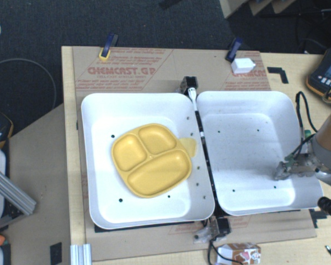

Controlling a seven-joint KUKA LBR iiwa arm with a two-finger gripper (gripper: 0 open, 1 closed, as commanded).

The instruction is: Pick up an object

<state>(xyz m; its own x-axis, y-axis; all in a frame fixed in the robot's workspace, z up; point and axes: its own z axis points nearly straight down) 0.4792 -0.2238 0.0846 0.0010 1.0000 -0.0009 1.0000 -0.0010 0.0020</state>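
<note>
A yellow divided plate point(150, 159) with three compartments lies flat in the left white bin point(99, 112), near its middle. A small pale yellow thing point(188, 146) peeks out from under the plate's right rim. My gripper point(281, 171) is low over the floor of the right white bin point(248, 106), near that bin's right wall, far to the right of the plate. Nothing shows between its tips.
The two bins sit side by side on a cardboard-covered bench point(154, 65). A small white block point(243, 65) and clamps point(107, 47) lie at the back of the bench. Cables point(300, 115) run along the right bin's right wall.
</note>
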